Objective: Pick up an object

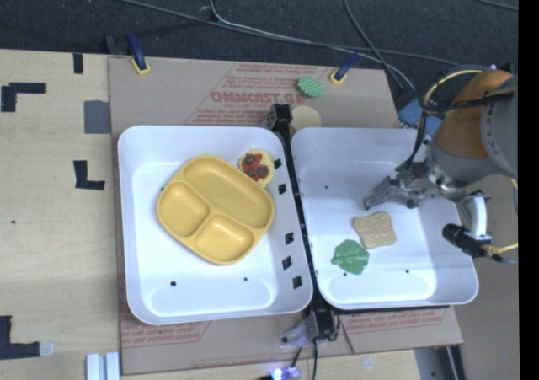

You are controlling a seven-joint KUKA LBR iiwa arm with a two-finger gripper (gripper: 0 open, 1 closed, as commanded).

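Table (50, 201): you see a light wood surface carrying a brown cardboard sheet (244, 92) under both bins.
Left bin (143, 286): white and shallow; it holds the yellow tray and a small round item.
Right bin (404, 286): white and shallow, touching the left bin along a black divider.
Arm (480, 130): grey with an orange band, reaching in from the right over the right bin's far edge.
Yellow tray (216, 210): three compartments, lying at a slant.
End effector (389, 192): low over the right bin, just above the tan piece (you cannot tell its state).
Tan piece (375, 230): flat, toast-like, mid-bin.
Green leaf piece (350, 257): just beside the tan piece, nearer the front wall.
Round item (256, 165): red-topped, at the tray's far corner.
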